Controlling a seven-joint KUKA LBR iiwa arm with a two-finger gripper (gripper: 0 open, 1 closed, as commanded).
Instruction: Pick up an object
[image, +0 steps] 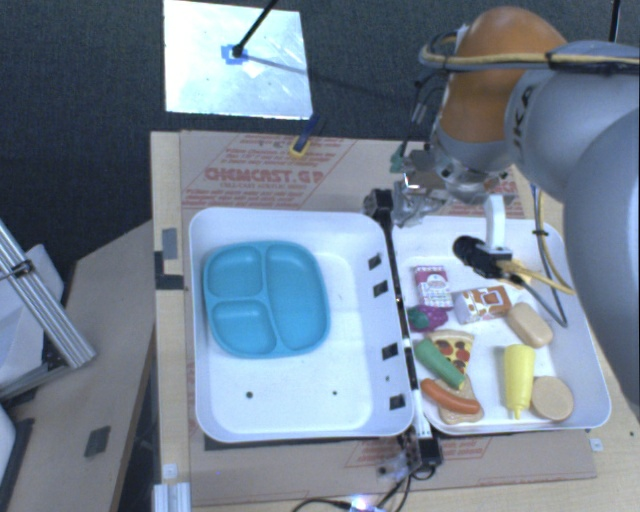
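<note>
From where I stand, the left bin (300, 400) holds 1 blue divided plate (266, 298), rigid and smooth, a poor fit for 2 fingers. The right bin (590, 400) carries the likelier picks: a pink carton (432, 285), pizza slice (456, 347), hot dog (453, 399), yellow corn (517, 376) and a bread roll (528, 324), all looking like light, stiff, slick plastic (my guess), best pinched across their narrow middles. The gripper (415, 200) hangs over that bin's far-left corner, carrying nothing I can see; whether it is parted, I cannot tell.
</note>
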